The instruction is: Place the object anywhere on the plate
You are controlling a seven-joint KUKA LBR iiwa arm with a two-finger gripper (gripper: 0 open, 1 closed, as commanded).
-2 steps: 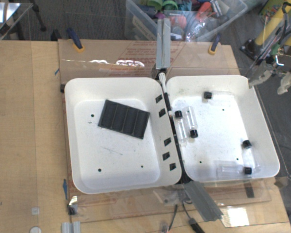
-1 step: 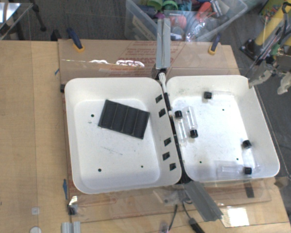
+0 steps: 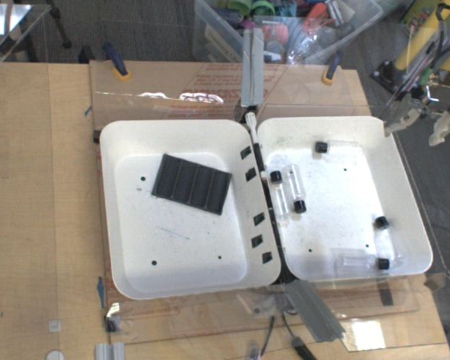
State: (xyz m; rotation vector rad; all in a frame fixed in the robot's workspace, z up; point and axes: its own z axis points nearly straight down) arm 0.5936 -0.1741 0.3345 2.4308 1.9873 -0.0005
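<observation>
While tilted, dark ribbed plate (image 3: 191, 184) sits clear of left bin (image 3: 127, 276) walls.

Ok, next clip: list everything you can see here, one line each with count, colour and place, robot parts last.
bins: two, white, side by side on the bench
black plate: one, black and ribbed, flat in the left bin, toward its back
clear tubes: about four, transparent with black caps, in the right bin; two near its left wall, others along the front right
loose black cap: one, black, right bin near the back
clear storage tub: one, transparent, full of mixed coloured items, behind the bins
clamps: two, orange-tipped, on the board behind the bins
bench: one, light wood, under everything
robot parts: a cluster of cabling and hardware at upper right, too unclear to identify
</observation>
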